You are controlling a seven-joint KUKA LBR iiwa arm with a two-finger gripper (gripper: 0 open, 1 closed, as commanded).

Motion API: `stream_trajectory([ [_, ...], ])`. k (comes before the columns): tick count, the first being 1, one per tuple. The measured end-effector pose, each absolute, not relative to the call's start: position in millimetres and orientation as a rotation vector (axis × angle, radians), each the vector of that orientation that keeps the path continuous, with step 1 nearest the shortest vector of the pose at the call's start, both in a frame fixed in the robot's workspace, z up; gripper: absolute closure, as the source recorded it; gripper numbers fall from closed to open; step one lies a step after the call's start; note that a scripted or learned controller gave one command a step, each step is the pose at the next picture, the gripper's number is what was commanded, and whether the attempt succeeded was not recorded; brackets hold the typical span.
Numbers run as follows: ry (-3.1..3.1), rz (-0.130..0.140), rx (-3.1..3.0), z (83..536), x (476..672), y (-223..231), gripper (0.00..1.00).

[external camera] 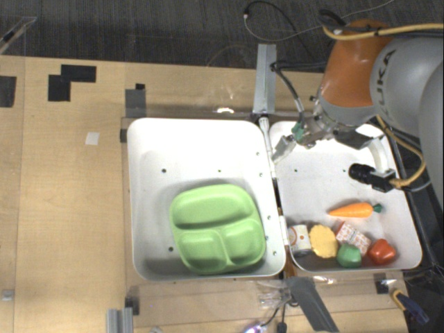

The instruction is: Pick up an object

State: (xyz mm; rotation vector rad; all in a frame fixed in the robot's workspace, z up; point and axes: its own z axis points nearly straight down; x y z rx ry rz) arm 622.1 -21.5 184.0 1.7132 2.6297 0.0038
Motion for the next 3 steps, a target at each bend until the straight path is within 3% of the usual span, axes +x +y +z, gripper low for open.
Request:
stream_trajectory([
  [1, 2.656, 0.002, 1.677, 183, 587.2, 37, 0.0],
  [2, 2.537, 0.001, 1.853, 183, 490.3, -19, 0.0],
  [3, 2.539, 0.002, 1.85, 191, 492.2, -19, 1.0],
])
